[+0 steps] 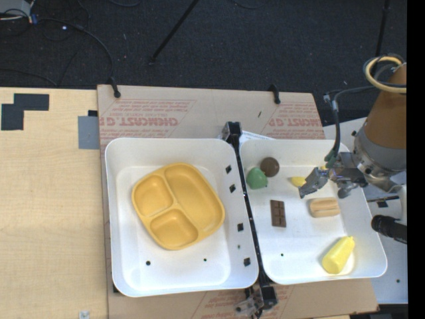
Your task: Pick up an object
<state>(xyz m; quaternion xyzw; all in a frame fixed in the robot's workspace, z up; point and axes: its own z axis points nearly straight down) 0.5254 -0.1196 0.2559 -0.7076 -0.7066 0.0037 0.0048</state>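
Grey metal of the gripper (327, 183) is seen spread open, nothing held, hovering low in the right bin (372, 261) just above the tan block (324, 208). The approach step is judged to be in hand; a short descent and closing would be called for next. The left bin (123, 271) bears 1 yellow tray (176, 205). Both bins are set on cardboard (199, 115), with dark carpet (199, 32) behind.

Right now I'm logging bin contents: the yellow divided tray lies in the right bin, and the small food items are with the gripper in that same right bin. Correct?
Not quite. The camera view shows the yellow divided tray in the left bin. The small food items, such as the green ball and the tan block, do lie in the right bin near the gripper.
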